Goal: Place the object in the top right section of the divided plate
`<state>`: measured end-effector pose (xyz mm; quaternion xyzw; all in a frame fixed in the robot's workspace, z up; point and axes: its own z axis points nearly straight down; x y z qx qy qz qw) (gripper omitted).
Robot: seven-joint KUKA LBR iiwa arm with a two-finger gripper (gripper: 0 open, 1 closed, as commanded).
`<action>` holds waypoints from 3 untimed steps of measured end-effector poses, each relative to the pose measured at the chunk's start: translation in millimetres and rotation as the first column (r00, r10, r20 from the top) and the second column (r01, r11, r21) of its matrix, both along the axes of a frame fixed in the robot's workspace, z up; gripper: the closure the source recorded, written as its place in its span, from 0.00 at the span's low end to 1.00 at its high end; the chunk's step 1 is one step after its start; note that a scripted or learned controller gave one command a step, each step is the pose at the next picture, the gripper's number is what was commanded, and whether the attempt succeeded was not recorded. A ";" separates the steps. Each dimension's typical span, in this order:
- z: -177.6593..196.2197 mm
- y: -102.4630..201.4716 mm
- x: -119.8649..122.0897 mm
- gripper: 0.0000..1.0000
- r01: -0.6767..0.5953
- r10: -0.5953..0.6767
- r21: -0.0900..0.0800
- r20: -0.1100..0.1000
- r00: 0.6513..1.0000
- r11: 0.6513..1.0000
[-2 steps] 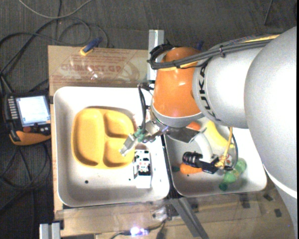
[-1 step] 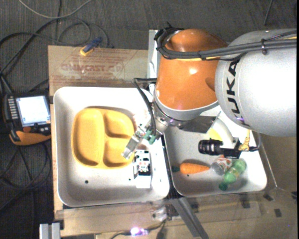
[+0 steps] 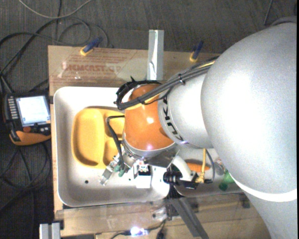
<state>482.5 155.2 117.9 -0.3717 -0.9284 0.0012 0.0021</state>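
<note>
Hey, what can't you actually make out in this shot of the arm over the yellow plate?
- Yellow divided plate, camera view: its right part is hidden under the arm, so the top right section can't be checked.
- Gripper: too small and cluttered to tell whether it holds anything.
- Orange and green things at the right: mostly covered by the arm.

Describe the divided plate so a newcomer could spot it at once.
Find the left white bin on the bench. Inside it, partly under the arm's orange band, lies the yellow divided plate. Its raised ridges and bright yellow set it apart from the plain white bin.
</note>
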 end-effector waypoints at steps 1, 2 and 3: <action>7.2 1.7 0.5 1.00 -0.002 0.002 0.004 0.001 1.000 1.000; 123.2 -62.7 51.0 1.00 0.166 -0.166 -0.001 0.004 0.986 0.986; 204.4 -26.5 93.6 1.00 -0.101 0.101 -0.002 0.006 0.995 0.995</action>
